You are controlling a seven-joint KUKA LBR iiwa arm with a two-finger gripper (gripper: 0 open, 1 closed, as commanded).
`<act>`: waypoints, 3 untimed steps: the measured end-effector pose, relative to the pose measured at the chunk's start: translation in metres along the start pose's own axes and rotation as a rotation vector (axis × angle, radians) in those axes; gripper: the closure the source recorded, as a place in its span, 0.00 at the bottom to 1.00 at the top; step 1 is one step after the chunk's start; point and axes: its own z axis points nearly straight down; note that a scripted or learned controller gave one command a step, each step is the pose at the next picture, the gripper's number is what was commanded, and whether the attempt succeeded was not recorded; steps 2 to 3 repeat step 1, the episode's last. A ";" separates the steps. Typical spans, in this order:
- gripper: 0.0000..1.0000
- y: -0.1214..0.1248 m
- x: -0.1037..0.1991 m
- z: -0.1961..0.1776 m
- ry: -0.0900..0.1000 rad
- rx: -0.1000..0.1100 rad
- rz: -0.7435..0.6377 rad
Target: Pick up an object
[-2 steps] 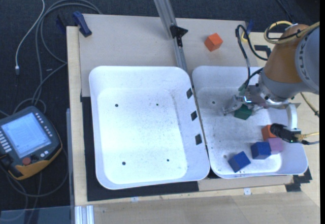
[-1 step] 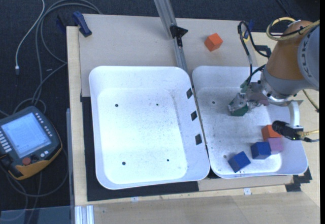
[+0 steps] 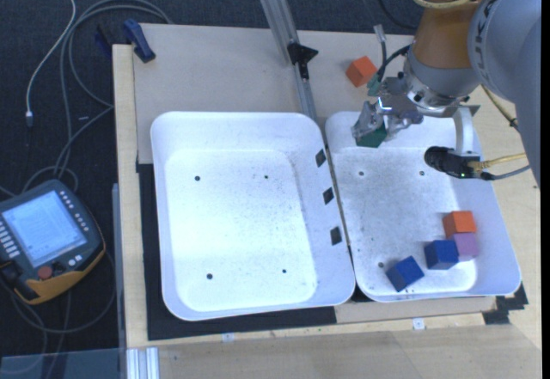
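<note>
My gripper [image 3: 373, 126] hangs over the far left corner of the right bin [image 3: 378, 197]. Its fingers are shut on a small dark green block [image 3: 372, 137], which sits between the tips above the bin floor. In the near right corner of the same bin lie an orange block [image 3: 460, 222], a pink block [image 3: 467, 244] and two blue blocks [image 3: 441, 253] [image 3: 404, 272]. Another orange block [image 3: 362, 70] rests on the bench beyond the bins, just left of the arm's wrist.
The left bin [image 3: 236, 214] adjoins the right one, joined by black clips [image 3: 327, 195]. A slanted metal post [image 3: 277, 8] rises behind the bins. A black camera unit [image 3: 447, 161] hangs from the arm over the right bin. A teach pendant [image 3: 43, 235] lies off the bench, left.
</note>
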 end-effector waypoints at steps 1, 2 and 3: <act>1.00 -0.067 0.079 0.005 0.003 0.019 0.002; 1.00 -0.067 0.079 0.005 0.003 0.019 0.002; 1.00 -0.067 0.079 0.005 0.003 0.019 0.002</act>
